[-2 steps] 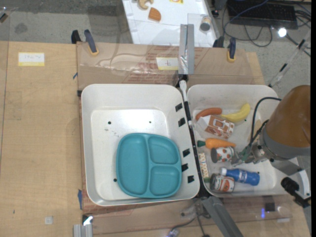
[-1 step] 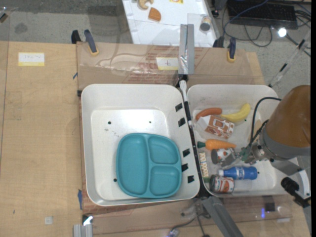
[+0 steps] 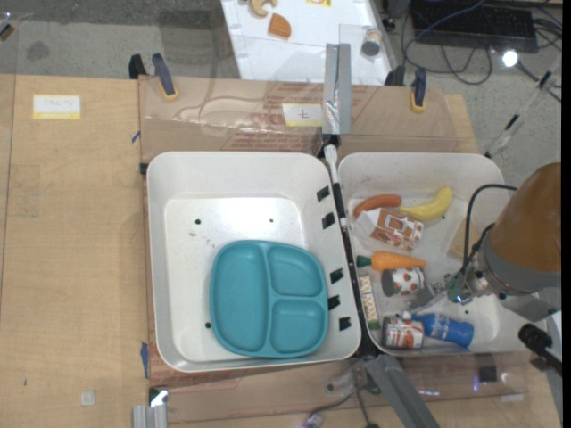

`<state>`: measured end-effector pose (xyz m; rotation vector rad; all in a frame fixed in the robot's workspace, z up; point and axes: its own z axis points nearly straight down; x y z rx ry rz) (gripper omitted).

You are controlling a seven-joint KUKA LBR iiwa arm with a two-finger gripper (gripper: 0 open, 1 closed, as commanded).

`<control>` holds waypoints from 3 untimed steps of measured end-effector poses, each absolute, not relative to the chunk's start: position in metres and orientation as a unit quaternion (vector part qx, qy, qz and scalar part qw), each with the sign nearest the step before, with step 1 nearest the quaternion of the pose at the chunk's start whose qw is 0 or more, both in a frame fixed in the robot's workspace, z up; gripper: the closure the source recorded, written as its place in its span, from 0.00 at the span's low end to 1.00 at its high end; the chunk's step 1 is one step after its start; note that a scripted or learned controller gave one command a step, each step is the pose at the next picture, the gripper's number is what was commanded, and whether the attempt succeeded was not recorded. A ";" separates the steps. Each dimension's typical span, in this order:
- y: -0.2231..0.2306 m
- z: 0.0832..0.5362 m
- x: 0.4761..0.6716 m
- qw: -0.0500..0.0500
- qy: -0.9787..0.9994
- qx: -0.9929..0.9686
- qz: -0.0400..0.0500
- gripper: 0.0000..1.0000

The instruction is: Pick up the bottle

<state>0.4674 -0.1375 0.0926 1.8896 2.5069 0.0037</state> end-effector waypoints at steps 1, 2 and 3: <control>-0.135 0.093 0.468 0.002 0.865 0.502 0.001 0.00; -0.107 0.092 0.468 0.001 0.878 0.479 0.001 0.00; -0.109 0.103 0.469 0.004 0.876 0.482 0.002 1.00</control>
